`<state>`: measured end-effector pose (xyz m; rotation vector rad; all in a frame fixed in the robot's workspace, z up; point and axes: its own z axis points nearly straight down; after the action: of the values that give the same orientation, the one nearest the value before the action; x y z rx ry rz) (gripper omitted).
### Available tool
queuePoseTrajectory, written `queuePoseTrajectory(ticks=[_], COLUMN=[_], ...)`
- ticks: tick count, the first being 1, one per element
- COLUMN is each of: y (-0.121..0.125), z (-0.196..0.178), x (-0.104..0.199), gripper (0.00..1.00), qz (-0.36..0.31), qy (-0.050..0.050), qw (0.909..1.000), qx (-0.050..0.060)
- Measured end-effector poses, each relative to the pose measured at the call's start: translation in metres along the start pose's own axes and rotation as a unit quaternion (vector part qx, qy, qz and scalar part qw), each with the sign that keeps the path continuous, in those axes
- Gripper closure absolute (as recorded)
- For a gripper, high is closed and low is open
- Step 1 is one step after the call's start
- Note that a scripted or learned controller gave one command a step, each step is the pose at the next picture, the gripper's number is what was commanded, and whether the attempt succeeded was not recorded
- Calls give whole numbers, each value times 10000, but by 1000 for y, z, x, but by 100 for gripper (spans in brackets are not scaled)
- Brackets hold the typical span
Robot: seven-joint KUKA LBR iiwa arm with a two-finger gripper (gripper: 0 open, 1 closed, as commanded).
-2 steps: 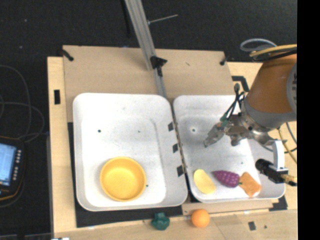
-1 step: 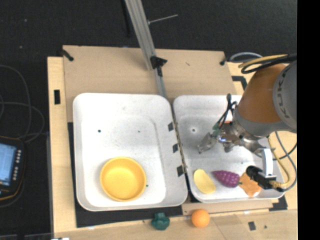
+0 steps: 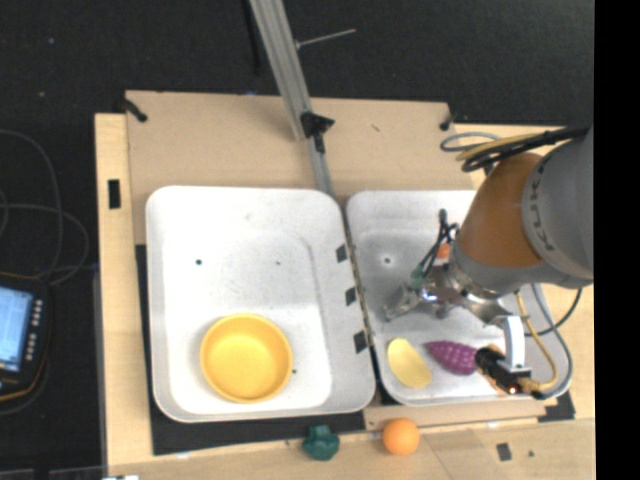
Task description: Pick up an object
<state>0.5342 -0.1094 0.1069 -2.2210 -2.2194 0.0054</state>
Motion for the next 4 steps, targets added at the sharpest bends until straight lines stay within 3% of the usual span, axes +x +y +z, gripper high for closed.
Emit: queuePoseTrajectory(ticks=[1, 3, 4], y=[3, 17, 24], z=[-14, -114, -109], x=[0, 0, 52], gripper=[100, 100, 100], qz=[22, -22, -40], qy=[12, 0, 10], qw=[10000, 10000, 10000], qx=[-45, -56, -29])
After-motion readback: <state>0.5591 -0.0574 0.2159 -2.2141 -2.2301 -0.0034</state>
